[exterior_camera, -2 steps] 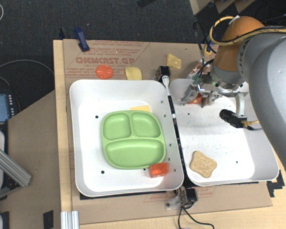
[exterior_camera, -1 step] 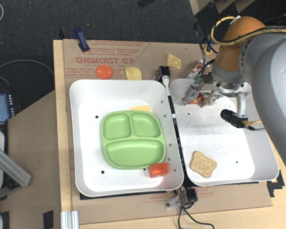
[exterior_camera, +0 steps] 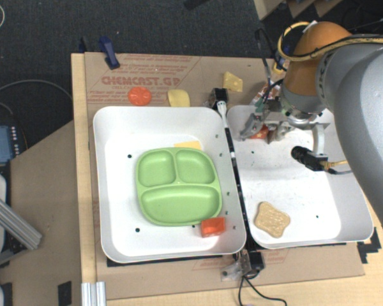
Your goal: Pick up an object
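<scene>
Over the right bin's (exterior_camera: 345,231) far corner, the gripper (exterior_camera: 263,127) is hovering beside something red; its finger state is impossible to tell.

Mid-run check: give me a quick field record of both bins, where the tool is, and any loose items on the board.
left bin: green divided plate, orange block at its near corner, pale yellow piece behind it
right bin: tan cracker-like piece near front
tool: low over right bin's far left corner, by a small red item
grasp: cannot tell
board behind bins: orange disc, two yellow pieces, blue clip
</scene>
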